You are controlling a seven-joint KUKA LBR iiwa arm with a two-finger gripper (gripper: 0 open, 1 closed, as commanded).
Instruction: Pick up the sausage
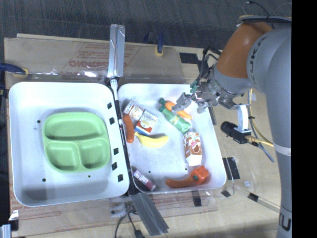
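Note:
The sausage (129, 128), a reddish-orange stick, lies along the left wall of the right bin (168, 161), beside two small snack packets (140, 117). My gripper (191, 103) hangs over the upper right part of that bin, well to the right of the sausage. Its fingers stand open with nothing between them, just above a green bottle (177, 119) and a small carrot (176, 107).
The right bin also has a banana (153, 141), a milk carton (193, 149), a red chili pepper (188, 179) along the front wall and a dark wrapper (144, 179). A green divided tray (77, 141) sits in the left bin (25, 133).

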